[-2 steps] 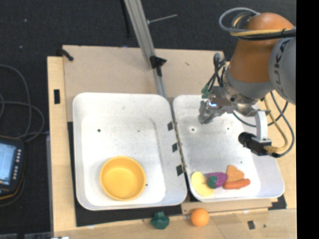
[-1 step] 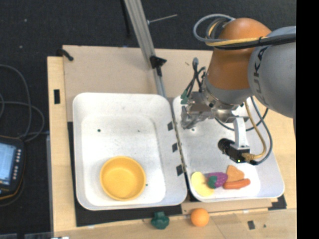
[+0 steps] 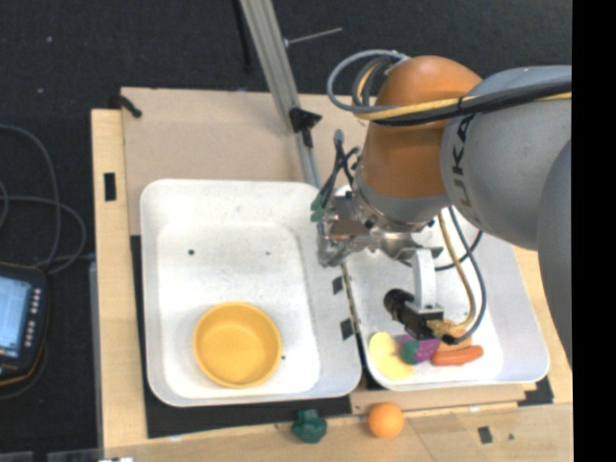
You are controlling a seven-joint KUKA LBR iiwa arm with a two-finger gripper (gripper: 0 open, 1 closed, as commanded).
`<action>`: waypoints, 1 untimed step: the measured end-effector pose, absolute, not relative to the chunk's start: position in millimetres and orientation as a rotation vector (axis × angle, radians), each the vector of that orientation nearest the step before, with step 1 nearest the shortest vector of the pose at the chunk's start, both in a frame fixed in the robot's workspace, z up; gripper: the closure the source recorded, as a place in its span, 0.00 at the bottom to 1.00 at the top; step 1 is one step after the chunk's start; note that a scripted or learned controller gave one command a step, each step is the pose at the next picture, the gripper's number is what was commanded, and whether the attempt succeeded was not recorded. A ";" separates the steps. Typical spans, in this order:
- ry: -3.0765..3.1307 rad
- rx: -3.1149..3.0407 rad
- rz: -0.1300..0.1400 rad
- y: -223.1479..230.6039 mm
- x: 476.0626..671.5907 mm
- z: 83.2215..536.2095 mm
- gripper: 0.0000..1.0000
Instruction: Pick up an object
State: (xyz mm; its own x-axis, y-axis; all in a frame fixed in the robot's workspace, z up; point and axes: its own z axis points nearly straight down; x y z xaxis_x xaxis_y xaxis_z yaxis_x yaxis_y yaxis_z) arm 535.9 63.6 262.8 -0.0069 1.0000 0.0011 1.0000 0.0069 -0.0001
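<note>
Gripper at the right bin's inner edge, nothing picked yet as far as I can see.

I have the gripper [image 3: 339, 246] by the wall between the left bin [image 3: 231, 243] and the right bin [image 3: 507, 323]. The arm's bulk hides its tip, so I cannot tell whether it is open or closed. My targets lie bunched in the right bin's near corner: a yellow piece [image 3: 383, 356], what looks like a purple piece [image 3: 416, 351] touching it, and an orange piece [image 3: 459, 356] just beside that. I'd go for the orange piece at the cluster's outer end, come straight down, close across its narrow width and stay off the rim. The bowl [image 3: 238, 343] in the left bin is well apart and likely harder to pinch.
</note>
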 end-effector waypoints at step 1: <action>-2.225 -2.219 -0.001 83.7 529.5 241.9 1.00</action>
